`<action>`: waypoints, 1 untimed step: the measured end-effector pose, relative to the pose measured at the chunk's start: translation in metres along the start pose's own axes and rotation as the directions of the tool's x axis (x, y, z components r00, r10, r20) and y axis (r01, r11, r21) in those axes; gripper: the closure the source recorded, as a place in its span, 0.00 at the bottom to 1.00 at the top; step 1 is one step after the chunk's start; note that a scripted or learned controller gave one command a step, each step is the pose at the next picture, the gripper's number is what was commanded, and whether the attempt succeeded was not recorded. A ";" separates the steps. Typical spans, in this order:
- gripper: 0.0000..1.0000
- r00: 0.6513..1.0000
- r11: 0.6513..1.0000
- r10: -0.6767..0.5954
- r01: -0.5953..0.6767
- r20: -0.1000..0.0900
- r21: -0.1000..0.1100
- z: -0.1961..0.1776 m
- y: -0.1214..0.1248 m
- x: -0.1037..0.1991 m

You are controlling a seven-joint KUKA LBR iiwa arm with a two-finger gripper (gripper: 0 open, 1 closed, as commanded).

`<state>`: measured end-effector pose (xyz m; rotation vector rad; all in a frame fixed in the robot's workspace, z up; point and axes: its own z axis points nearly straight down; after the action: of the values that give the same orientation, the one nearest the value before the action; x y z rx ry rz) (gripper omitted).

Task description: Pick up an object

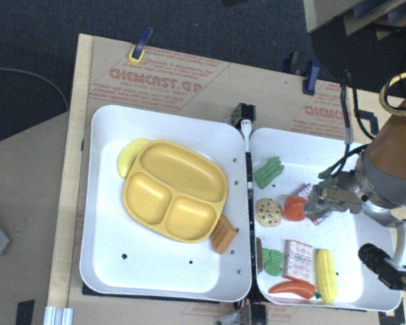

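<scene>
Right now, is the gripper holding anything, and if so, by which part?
It cannot be told. The gripper is low in the right bin, right against a small red-orange object, but the view does not show that object between its fingers.

Divided tray [175, 192] in left bin [96, 202], cookie [268, 213] and corn [325, 275] in right bin [356, 261]

Two white bins [100, 179] side by side. The left one holds one yellow divided plate [175, 190] and one small brown block [223, 236]. The right one holds seven toy foods — two green pieces [268, 171], one cookie [268, 212], one tomato [295, 207], one corn cob [325, 274], one sausage [292, 289], one wafer packet [299, 260].
</scene>
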<state>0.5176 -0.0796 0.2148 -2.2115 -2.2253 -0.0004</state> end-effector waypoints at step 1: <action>1.00 1.000 1.000 0.001 -0.001 0.000 0.000 -0.019 -0.020 0.049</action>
<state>0.4972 -0.0312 0.2336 -2.2127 -2.2248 -0.0006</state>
